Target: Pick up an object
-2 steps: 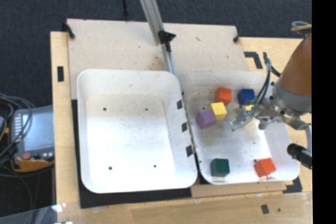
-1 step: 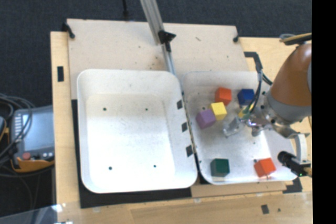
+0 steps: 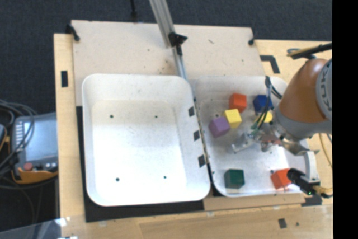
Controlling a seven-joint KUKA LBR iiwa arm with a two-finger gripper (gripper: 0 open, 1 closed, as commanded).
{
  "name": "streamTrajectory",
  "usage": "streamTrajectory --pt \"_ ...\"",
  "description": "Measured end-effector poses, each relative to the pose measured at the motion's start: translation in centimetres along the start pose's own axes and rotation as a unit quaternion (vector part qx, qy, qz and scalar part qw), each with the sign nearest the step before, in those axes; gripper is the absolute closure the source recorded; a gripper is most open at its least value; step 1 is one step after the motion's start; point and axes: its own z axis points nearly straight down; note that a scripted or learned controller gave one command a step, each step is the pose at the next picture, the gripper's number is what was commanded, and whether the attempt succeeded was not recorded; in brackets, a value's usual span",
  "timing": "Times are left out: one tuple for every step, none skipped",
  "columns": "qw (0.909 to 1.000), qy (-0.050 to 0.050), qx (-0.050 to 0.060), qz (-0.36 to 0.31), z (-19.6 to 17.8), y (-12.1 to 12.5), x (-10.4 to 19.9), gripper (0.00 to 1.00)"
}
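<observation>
Several small blocks lie in the right bin (image 3: 221,190). An orange block (image 3: 238,101) and a blue block (image 3: 260,103) are at the back. A yellow block (image 3: 232,117) and a purple block (image 3: 219,126) touch near the middle. A green block (image 3: 234,178) and a red block (image 3: 279,178) sit at the front. My gripper (image 3: 244,144) hangs low over the bin's middle, just right of and in front of the purple and yellow blocks. I see no block in it. The wrist partly hides another yellow piece (image 3: 268,117).
The left bin (image 3: 140,137) lies beside the right one, sharing a raised divider wall (image 3: 198,137). A slanted metal pole (image 3: 159,3) rises from the back of the bench. The orange-banded arm (image 3: 305,98) covers the right bin's right side.
</observation>
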Motion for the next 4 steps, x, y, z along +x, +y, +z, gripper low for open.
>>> streamTrajectory --pt "1.0 0.0 -0.005 0.003 -1.3 0.2 -0.1 1.0" --pt "1.0 -0.001 -0.006 -0.002 -7.8 0.4 -0.3 1.0" --pt "1.0 -0.001 -0.006 -0.003 -14.0 0.1 0.0 1.0" --pt "1.0 0.0 -0.004 -0.003 -16.3 0.2 -0.1 1.0"
